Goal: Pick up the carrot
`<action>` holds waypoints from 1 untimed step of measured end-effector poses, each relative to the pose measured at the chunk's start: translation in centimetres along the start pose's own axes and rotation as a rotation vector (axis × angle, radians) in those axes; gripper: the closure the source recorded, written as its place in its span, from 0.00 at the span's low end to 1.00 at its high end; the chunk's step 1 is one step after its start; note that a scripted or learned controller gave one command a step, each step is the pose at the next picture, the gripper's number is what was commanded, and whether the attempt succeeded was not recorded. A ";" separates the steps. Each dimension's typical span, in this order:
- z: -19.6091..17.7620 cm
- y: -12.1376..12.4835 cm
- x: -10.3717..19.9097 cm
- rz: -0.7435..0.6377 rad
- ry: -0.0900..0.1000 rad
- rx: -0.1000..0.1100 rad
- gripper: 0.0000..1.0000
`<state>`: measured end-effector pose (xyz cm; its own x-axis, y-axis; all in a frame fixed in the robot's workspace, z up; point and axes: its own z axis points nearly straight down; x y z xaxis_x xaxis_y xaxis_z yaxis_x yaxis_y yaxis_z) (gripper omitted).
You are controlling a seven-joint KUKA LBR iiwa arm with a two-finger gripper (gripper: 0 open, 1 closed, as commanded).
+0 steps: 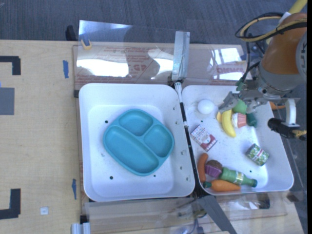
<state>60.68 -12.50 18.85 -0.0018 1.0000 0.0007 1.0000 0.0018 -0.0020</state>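
The carrot (225,185) is lying flat along the front edge of the right bin (282,177), near its front-left corner, pointing roughly left to right. A green bottle (239,178) is resting just behind it, apparently touching along its length, and a purple-topped toy (213,168) is sitting at the bottle's left end. A second orange piece (202,165) is standing beside the bin's left wall; it might also be a carrot, but I can't tell. Crowding here is likely making a clean grasp awkward.

Further back: a red-and-white packet (203,137), a green can (257,154) toward the right edge, a banana (226,123) and a white egg (205,106) near the back edge.

The pincer (240,106) is hovering over the back of the right bin, above the banana, well apart from the carrot. Whether it is spread or pressed together: cannot tell. Judgement: approach not yet started.

The left bin (92,130) is carrying a blue divided plate (138,141). Both bins are sitting on the worktop (34,130).
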 end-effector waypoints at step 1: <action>-3.2 -8.3 0.2 -0.161 0.000 -0.002 0.00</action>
<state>52.37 -12.34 22.06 -0.1623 0.9867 0.0008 0.9867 0.1623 -0.0003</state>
